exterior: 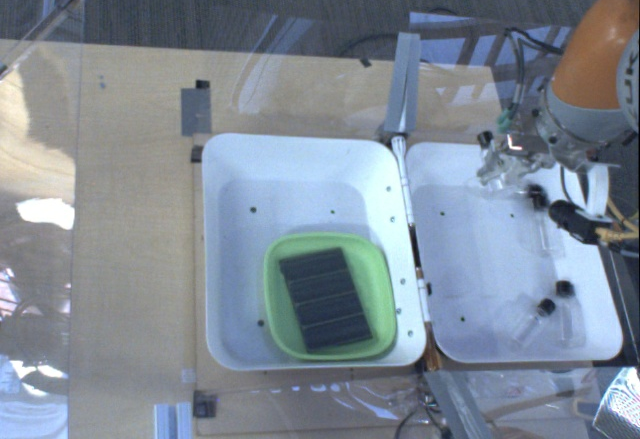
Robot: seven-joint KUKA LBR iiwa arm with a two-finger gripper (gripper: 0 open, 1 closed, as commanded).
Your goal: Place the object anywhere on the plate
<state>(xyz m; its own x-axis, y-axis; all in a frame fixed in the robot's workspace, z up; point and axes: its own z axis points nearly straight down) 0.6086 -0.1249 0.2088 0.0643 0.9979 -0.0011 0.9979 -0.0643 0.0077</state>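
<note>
We see the dark ribbed block (324,298) lying on the green plate (375,272) in the left bin (225,227), while the gripper (500,165) hovers over the right bin (470,257) holding nothing, 2 small vials (545,308) beneath.

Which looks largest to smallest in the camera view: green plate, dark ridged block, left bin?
1. Left bin
2. Green plate
3. Dark ridged block, lying on the plate
</note>
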